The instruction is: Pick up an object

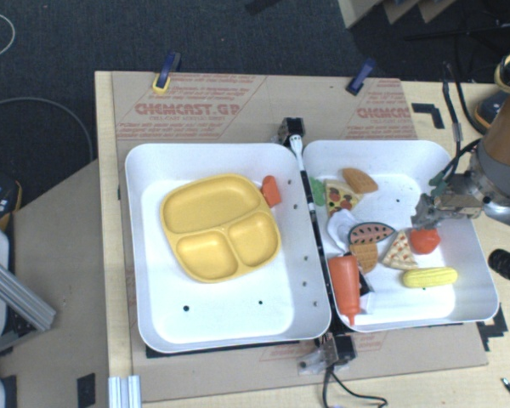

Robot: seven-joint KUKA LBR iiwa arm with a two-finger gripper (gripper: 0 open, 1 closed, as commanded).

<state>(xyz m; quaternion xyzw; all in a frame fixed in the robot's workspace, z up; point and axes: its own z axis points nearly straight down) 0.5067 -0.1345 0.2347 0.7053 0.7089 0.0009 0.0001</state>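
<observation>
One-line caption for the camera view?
Hand hovers above a red tomato in the right bin; yellow divided plate fills the left bin.

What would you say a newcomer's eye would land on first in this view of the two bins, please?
Most likely the big yellow divided plate lying in the left bin, with a small orange piece at its upper right edge. Next comes the cluster of toy food in the right bin: an orange-red bottle by the divider, a yellow corn cob and a red tomato. The pincer sits just above that tomato, reaching in from the right.
</observation>
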